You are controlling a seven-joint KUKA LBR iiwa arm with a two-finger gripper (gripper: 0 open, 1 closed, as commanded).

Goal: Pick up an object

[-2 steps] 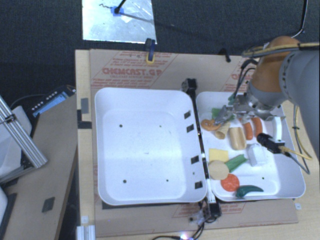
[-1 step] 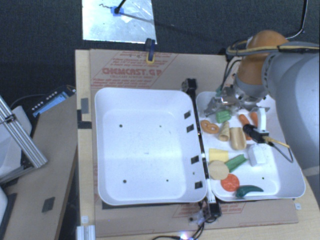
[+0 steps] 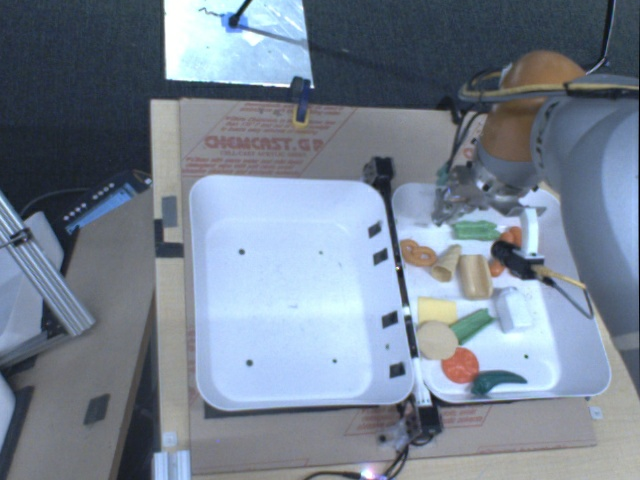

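On the worktop (image 3: 110,268), far left, the left bin (image 3: 290,298) has nothing to offer; every candidate lies in the right bin (image 3: 585,363). Working across it, there's an orange ring (image 3: 418,254) by the divider, a tan cone (image 3: 446,262) and a loaf (image 3: 474,276). Below them sit a yellow block (image 3: 436,310), a tan disc (image 3: 436,340), a red disc (image 3: 460,365) and a dark pepper (image 3: 497,379).

Up at the far end the claw (image 3: 450,206) hangs low, just beside a green pod (image 3: 474,230) and a little beyond the ring. I read this as the approach: I see no piece held, and the lift is not yet made. Next it needs to settle on one piece, pod or ring looking likeliest, then centre over it, drop and close.

Is the claw open or closed? Cannot tell; the wrist body blocks the view. Further right, the arm (image 3: 590,158) covers the bin's far corner, and an orange scrap (image 3: 512,236) beside the pod is too small to name.
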